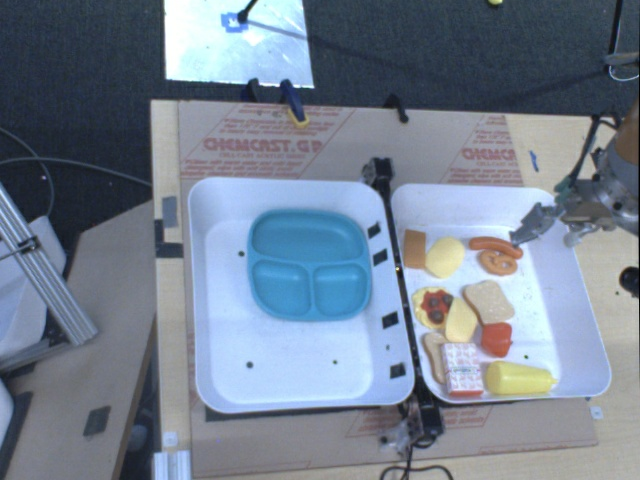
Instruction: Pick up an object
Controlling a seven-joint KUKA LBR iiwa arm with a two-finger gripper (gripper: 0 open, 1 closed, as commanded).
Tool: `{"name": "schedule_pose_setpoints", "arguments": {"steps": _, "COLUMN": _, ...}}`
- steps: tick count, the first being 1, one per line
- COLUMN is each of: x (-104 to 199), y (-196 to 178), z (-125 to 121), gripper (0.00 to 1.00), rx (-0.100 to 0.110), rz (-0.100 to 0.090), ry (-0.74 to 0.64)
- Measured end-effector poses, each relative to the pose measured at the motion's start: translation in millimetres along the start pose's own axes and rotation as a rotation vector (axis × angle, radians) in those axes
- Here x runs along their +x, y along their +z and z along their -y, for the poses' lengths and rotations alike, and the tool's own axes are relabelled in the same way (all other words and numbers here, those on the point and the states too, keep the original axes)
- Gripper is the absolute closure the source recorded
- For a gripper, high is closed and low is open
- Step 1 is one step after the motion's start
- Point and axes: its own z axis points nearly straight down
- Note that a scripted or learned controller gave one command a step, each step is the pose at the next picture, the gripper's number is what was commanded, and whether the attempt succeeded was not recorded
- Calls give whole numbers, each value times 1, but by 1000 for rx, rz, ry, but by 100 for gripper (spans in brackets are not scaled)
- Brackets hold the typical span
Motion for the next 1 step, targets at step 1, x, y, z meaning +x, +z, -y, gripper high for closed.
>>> {"name": "schedule_pose_setpoints", "arguments": {"steps": 1, "x": -7, "y": 172, "z": 2, "gripper": 0, "rx": -3, "rz": 0, "ry": 4}}
